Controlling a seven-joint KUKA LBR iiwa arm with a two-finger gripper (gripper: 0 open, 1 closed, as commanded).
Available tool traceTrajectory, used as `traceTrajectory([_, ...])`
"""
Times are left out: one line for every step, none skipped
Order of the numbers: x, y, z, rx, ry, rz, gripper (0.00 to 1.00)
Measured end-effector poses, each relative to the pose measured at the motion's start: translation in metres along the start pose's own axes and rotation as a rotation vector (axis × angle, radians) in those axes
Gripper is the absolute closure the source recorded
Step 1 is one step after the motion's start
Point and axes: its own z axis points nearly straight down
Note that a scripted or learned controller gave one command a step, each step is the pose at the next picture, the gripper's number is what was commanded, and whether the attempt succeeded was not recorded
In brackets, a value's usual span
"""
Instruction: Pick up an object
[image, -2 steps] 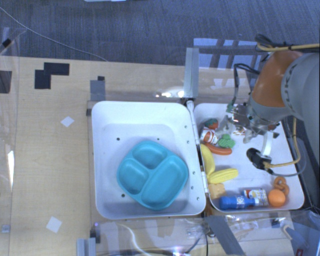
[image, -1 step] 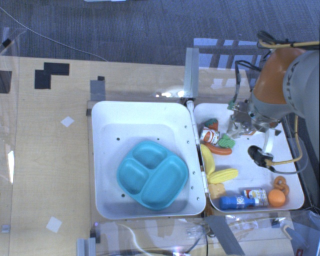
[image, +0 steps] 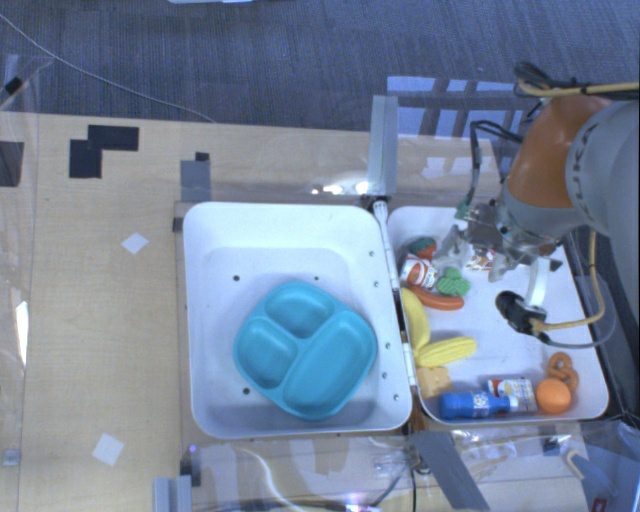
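Two shallow white bins sit side by side on the wooden bench (image: 90, 330), and they are filled very differently. Lying alone in the left bin (image: 215, 235) is a blue divided plate (image: 305, 348) with three compartments, toward the near right part of the bin floor. The right bin (image: 590, 395) holds a clutter of small toy foods: a banana (image: 414, 319) lies along its left wall, with a yellow corn cob (image: 446, 351) just to the right and a tan chunk (image: 433, 381) nearer still. Along the near wall lies a blue bottle (image: 473, 405) on its side, a small red and white can (image: 511, 388) just beyond it, an orange ball (image: 553, 396) to the right, and a pretzel-shaped piece (image: 562, 367) just beyond the ball. Toward the far left of this bin sits a cluster of a red and white can (image: 416, 271), a red sausage (image: 437, 298), a green leafy piece (image: 453, 283) and a red and green piece (image: 422, 246), all close together. The grey arm (image: 590, 160) with its orange band reaches in from the right, and the gripper (image: 487, 246) hangs over the far middle of the right bin, just right of that cluster; whether its fingers are apart or together cannot be told, and nothing is seen between them. A black cable part (image: 516, 311) hangs below the wrist over the bin floor
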Motion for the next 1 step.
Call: traceTrajectory([-0.0004,-0.0173,0.0684,-0.007,0.000,-0.112,0.00])
